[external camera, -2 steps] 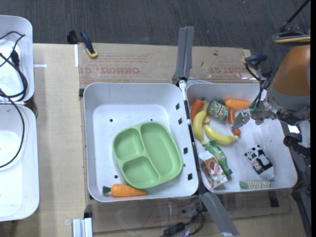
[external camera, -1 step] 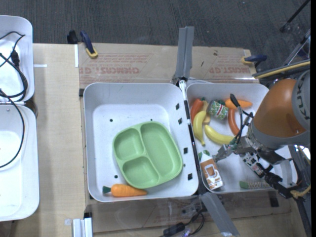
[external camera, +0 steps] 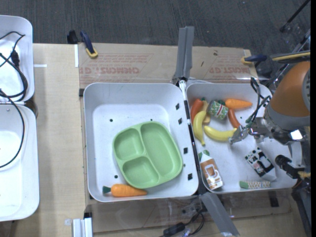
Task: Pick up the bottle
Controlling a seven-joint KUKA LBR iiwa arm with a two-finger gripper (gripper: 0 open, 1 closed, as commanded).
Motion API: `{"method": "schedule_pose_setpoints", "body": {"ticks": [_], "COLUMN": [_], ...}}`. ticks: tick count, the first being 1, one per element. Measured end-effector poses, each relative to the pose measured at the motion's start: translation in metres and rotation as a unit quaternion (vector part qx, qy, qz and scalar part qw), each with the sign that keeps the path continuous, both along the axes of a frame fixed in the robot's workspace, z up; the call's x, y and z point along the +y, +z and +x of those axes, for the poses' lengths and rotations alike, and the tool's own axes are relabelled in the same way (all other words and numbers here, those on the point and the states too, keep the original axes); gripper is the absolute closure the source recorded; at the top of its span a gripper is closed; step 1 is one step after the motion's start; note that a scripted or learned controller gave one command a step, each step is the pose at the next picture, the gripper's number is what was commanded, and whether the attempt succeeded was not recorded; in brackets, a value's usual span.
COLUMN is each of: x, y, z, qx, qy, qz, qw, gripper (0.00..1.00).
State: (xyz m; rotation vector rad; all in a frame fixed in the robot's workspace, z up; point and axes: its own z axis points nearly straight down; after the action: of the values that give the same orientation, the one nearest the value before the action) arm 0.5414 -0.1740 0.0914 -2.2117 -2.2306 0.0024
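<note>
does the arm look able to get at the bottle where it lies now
Probably yes. The bottle lies flat at the right bin's near-left edge with nothing on top of it, and the gripper hangs in the same bin. The bin wall close beside it could crowd a grasp.

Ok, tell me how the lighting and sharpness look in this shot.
Camera view: even, soft light with faint shadows; the left bin and green plate read crisply, with no strong glare on the white plastic. The bottle is legible but small. The gripper area is cluttered and slightly soft, so fine detail there is unclear.
</note>
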Motion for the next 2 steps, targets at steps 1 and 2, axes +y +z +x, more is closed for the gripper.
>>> {"method": "schedule_pose_setpoints", "body": {"ticks": [1, 2], "x": [0.077, 0.082], "y": [0.002, 0.1], "z": [-0.028, -0.006], "qx": [-0.002, -0.001], "qy": [0.194, 0.198], "qz": [-0.0026, 0.0], "qw": [0.9811, 0.9802], "gripper": [0.0, 0.0]}}
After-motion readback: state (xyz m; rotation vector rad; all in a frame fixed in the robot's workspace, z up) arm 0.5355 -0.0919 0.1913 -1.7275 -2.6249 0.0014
